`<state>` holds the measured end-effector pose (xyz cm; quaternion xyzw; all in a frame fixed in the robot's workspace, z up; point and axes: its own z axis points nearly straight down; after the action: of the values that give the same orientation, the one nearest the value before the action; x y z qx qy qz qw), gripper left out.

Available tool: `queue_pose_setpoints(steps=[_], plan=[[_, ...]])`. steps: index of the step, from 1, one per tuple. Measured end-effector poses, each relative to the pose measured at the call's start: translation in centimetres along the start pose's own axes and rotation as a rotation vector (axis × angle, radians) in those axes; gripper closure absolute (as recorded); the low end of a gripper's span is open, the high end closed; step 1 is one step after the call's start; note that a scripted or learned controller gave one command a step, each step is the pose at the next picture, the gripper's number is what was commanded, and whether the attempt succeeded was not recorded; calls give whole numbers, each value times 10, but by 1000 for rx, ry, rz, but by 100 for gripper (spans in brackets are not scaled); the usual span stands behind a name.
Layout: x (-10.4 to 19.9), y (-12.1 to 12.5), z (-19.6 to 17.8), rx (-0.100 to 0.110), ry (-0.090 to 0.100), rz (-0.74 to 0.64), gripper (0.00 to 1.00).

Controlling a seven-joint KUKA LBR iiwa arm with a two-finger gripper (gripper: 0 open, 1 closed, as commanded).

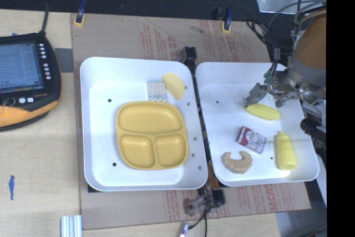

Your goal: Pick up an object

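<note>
A light wooden bench (33,164), partly covered by brown cardboard, carries two shallow white bins side by side, seen from above at a slant.

The left white bin (94,119) holds a large yellow plastic plate with three compartments (151,134), lying flat near the middle. Just beyond the plate sits a small white packet with a blue and red pattern (157,91), and beside that, to its right, a pale yellow rounded piece shaped like a lemon wedge (173,85).

The right white bin (222,86) holds four things. A yellow toy corn cob (263,112) lies on its side in the upper middle. Below it rests a small red and white carton (251,139), tilted. To the right of the carton stands out a yellow squeeze bottle (285,151), lying lengthwise near the bin's right wall. At the bin's near edge sits a tan toy croissant (237,161), curved downward.

The grey arm with its orange band reaches in from the right, over the upper right of this bin. Its metal pincer (270,96) hangs spread apart just above the corn cob, one finger angled to the left and the other to the right, with nothing between them. The corn cob lies just beneath and between the fingertips, resting on the bin floor.

On the bench to the far left rests a black and orange handheld control tablet with a lit screen (25,77).
</note>
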<state>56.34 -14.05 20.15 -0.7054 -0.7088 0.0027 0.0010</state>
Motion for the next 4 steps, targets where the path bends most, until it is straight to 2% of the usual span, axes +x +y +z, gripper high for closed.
queue_pose_setpoints(steps=[1, 2, 3, 4], plan=[[-26, 22, 55, 2, 1, -1, 0], [-33, 15, 102, -17, -6, -1, 0], [-61, 63, 75, -5, 2, 0, 0], [-60, 46, 100, -1, 1, -1, 0]])
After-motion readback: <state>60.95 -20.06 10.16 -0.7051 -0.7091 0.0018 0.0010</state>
